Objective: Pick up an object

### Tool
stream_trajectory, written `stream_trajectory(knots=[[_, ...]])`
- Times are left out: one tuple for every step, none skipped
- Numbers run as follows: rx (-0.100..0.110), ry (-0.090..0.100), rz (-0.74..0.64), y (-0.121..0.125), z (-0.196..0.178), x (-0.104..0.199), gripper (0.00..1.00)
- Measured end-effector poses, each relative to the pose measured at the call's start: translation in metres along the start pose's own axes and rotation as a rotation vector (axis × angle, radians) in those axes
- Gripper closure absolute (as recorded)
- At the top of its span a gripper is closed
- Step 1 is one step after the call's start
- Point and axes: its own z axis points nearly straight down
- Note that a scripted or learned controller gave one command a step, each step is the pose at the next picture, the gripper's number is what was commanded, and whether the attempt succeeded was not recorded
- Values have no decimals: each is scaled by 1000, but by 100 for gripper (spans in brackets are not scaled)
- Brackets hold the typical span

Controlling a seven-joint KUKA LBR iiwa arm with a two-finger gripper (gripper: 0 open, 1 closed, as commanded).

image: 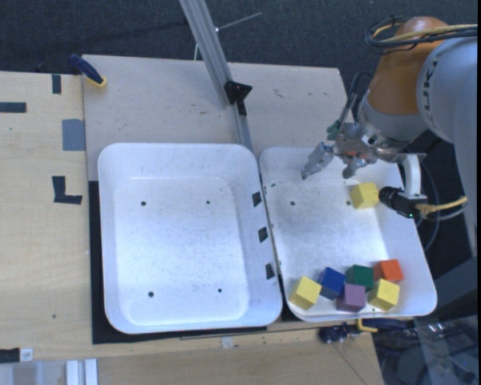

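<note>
A: Entry, single overhead view. Landmark for all positions: the right bin. Where is the arm?

B: The grey arm reaches in from the right, orange band above the wrist. The gripper hangs over the far end of the right bin, close to its far rim.

A: Claw state?

B: Spread apart. One finger angles toward the bin's left side, the other sits nearer the wrist. Nothing between them.

A: Candidate objects?

B: A lone yellow cube lies inside the right bin against its right wall, just beside the gripper on the near-right side, not touching the fingers as far as I can tell. It is tilted a little.

A: The rest?

B: A cluster packed at the near end of the same bin: a yellow block at the left of the group, then a blue block, a green block, a purple block, an orange block and a second yellow block nearest the right wall. Neighbours touch or nearly touch.

A: Surroundings?

B: The left bin sits edge to edge with the right bin's left side. A metal rail runs slantwise from beyond the right bin's far-left corner.
</note>
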Motion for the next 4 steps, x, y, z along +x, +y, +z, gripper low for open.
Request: stream_trajectory(knots=[[1, 0, 0, -2, 44, 2, 0], [2, 0, 0, -4, 99, 3, 0], [-3, 1, -2, -2, 85, 4, 100], [-10, 1, -1, 4, 24, 9, 100]])
